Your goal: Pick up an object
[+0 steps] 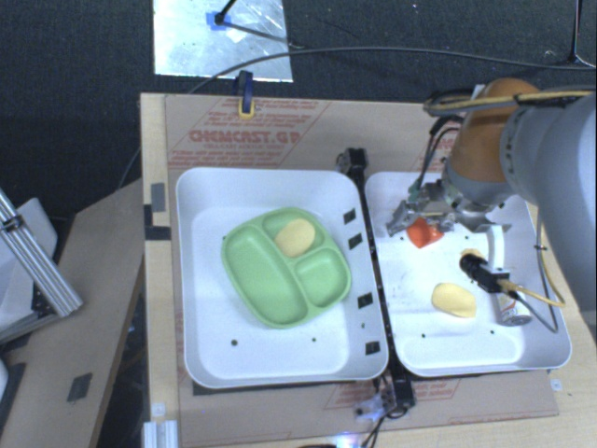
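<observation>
Hovering jaws, state unclear, over one red object; two yellow objects.

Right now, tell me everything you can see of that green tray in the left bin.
The green tray is a pale green divided plate, plastic by its look, with rounded corners and three compartments: one long, two smaller. It lies flat and turned at a slant on the floor of the left bin, roughly in the middle. A yellow rounded piece sits in its upper small compartment; the other two hold nothing.
</observation>
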Robot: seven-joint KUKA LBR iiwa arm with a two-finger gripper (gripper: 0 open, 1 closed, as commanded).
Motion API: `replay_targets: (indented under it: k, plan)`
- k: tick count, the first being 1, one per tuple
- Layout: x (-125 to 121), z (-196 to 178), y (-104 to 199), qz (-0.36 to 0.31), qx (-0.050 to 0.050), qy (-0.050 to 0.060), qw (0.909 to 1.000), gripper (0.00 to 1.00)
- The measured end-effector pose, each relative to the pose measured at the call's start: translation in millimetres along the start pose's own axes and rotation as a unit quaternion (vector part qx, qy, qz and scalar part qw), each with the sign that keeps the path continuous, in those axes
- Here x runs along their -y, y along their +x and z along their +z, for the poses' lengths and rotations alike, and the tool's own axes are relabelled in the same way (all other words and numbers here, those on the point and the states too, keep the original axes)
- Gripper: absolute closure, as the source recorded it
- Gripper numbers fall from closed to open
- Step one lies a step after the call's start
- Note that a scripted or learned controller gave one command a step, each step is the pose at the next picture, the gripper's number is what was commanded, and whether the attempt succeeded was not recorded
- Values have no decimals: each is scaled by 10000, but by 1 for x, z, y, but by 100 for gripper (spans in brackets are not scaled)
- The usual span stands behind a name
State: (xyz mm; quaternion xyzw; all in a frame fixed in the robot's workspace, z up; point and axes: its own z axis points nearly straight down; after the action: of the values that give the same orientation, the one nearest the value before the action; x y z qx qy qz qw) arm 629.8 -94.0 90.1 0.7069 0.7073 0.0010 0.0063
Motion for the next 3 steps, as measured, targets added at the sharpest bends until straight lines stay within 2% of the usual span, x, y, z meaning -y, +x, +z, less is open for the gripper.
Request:
replay_targets:
  k: [1,2,3]
  plan:
    - [-5,-17,-2,10,23,-94,10000,100]
    - [-4,-61,-6,9,-35,31,10000,100]
    - [-3,-110,2,-24,-36,20,10000,100]
